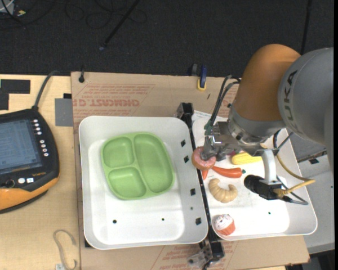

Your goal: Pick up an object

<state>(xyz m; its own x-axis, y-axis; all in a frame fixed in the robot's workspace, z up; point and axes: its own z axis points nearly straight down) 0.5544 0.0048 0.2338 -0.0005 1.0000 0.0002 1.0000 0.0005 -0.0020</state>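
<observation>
Pink donut [203, 161] is the likely target, imo: a small ring-shaped toy, glossy pink w/ a paler patch on top. It lies at the left edge of the right bin [265, 218], tight by the wall btwn the two bins. The tool [210, 149] sits directly over it, touching it or v. close. From this angle I can't tell whether the tool is apart, together or clamped on the donut, since the wrist hides that. I read this as the grasp step: tool at the object, lift not yet made. The donut seems to be down at bin-floor level, tho I can't be sure. Next move calls for a firm hold across the ring, then a straight vertical pull. The wall is hard on one side and the red pepper [228, 172] is just beside the donut on the other, so any sideways drag could jam it or nudge the neighbours. A small rounded ring may also slip out. Further out, a yellow piece [245, 158] lies near the pepper, a tan croissant [222, 191] sits nearer the front, and a small white-and-red cup [224, 224] stands by the front rim. The left bin [135, 224] holds a green divided plate [138, 165], well apart from the action. Both bins rest on the cardboard-covered worktop [129, 91], w/ a teach pendant [17, 156] at far left.
</observation>
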